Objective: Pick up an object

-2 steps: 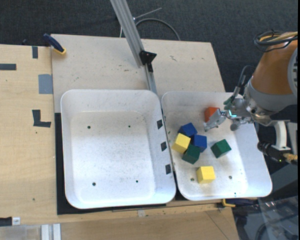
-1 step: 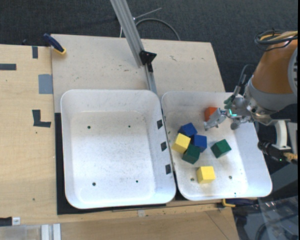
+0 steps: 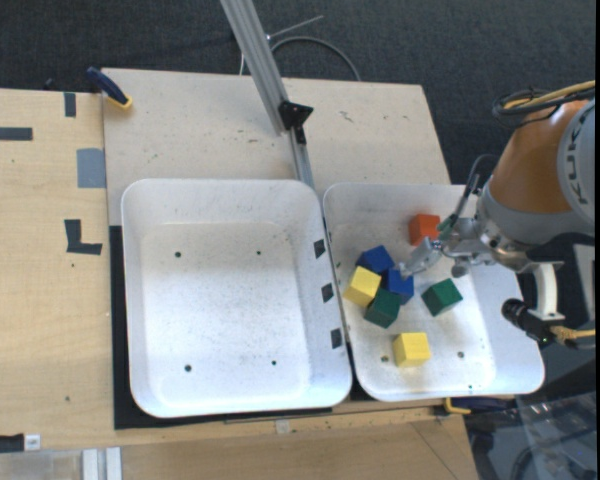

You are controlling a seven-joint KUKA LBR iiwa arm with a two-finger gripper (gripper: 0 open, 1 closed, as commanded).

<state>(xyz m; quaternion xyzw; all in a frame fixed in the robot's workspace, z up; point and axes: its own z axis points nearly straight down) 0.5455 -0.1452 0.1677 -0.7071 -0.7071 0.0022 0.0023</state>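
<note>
End effector (image 3: 423, 259) low in right bin (image 3: 500, 368), tip beside blue cube (image 3: 400, 286); cannot tell its state. Reach step in hand, judging by position. Next: settle squarely over one cube of cluster, close, lift

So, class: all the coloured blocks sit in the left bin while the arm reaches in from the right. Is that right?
Not quite. The camera view shows the blocks, such as the orange block and a yellow block, in the right bin, not the left bin. The arm does reach in from the right.
</note>
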